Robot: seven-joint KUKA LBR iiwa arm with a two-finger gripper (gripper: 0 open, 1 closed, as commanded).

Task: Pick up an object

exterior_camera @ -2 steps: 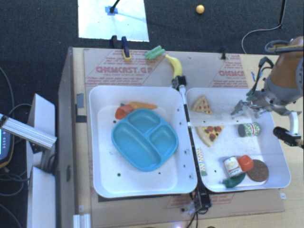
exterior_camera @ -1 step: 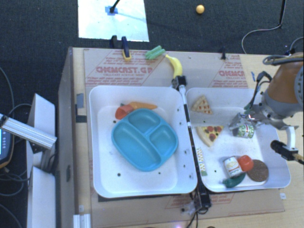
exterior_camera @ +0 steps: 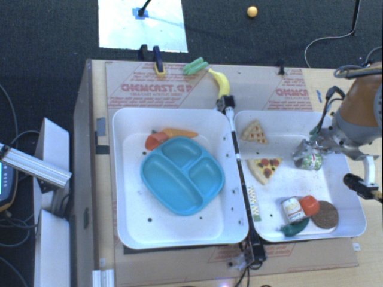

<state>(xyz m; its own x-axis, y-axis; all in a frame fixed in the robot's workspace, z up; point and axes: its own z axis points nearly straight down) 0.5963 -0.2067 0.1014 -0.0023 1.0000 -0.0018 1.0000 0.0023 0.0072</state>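
- The robot arm (exterior_camera: 359, 109) comes in from the right side, over the right bin (exterior_camera: 281, 121)
- Its gripper (exterior_camera: 309, 151) sits low in the right bin, near the far right part
- A small shiny thing with green spots (exterior_camera: 309, 159) is right at the gripper tip, touching it or just under it
- I cannot tell if the gripper is apart or together, and I cannot tell if it has the shiny thing
- In the right bin there are two pizza slices: one pizza slice (exterior_camera: 255, 133) near the back left corner, and a second pizza slice (exterior_camera: 264, 168) in the middle
- Near the front of the right bin there is a little jar (exterior_camera: 292, 208), an orange-red thing (exterior_camera: 309, 204) touching it, a round brown cookie (exterior_camera: 324, 214) just beside that, and a dark green thing (exterior_camera: 294, 226) in front of the jar
- The left bin (exterior_camera: 137, 220) holds a big blue plate (exterior_camera: 182, 174) with three parts
- A carrot (exterior_camera: 178, 133) and a red thing (exterior_camera: 155, 141) lie at the back edge of the blue plate
- A banana (exterior_camera: 221, 84) and a green thing (exterior_camera: 195, 66) lie on the bench behind the bins
- A small yellow ball (exterior_camera: 252, 11) lies on the dark floor, well apart from the bench
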